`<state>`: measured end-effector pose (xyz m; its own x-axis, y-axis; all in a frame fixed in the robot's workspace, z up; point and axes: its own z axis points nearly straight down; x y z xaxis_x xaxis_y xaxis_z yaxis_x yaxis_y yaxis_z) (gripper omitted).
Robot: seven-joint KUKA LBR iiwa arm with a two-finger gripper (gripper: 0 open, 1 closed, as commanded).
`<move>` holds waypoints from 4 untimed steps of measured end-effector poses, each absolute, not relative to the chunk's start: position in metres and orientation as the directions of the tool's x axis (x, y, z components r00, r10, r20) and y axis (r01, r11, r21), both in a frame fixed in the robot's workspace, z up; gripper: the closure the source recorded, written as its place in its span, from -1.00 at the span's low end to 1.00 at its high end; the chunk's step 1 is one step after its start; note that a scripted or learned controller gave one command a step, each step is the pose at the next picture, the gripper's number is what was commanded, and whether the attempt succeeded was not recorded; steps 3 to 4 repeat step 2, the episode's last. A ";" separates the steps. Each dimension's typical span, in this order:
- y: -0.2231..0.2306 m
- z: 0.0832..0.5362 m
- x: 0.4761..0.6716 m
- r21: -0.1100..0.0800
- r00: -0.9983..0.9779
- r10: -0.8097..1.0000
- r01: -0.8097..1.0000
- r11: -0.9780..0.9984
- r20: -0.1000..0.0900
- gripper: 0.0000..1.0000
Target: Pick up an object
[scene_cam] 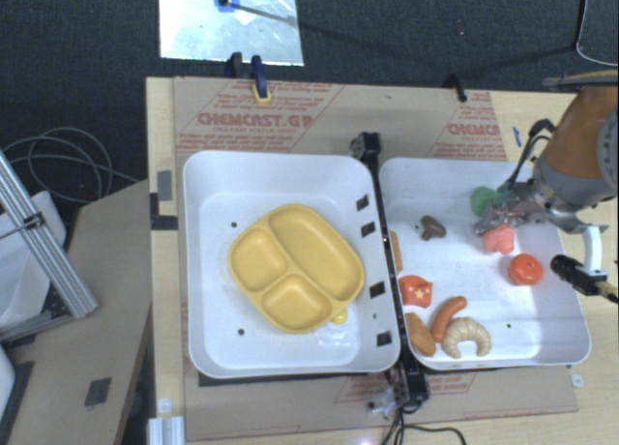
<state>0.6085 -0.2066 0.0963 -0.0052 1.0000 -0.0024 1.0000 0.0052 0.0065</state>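
Observation:
My gripper hangs low over the upper right part of the right bin, reaching in from the right. A pink object lies directly under it, touching or nearly touching it. A green object sits just to the gripper's upper left, partly hidden by it. A red tomato lies a little below and to the right. Further left rests a small brown piece.
Near the right bin's front lie a red pepper piece, a sausage, a croissant and an orange bread piece. A yellow divided plate sits in the left bin. A black divider separates the bins.

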 end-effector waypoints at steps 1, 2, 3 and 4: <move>-0.133 0.093 0.658 -0.005 -0.008 1.000 1.000 0.008 0.003 1.00; -0.048 0.190 0.598 0.005 -0.012 1.000 1.000 0.012 0.004 1.00; -0.048 0.190 0.598 0.005 -0.012 1.000 1.000 0.012 0.004 1.00; -0.048 0.190 0.598 0.005 -0.012 1.000 1.000 0.012 0.004 1.00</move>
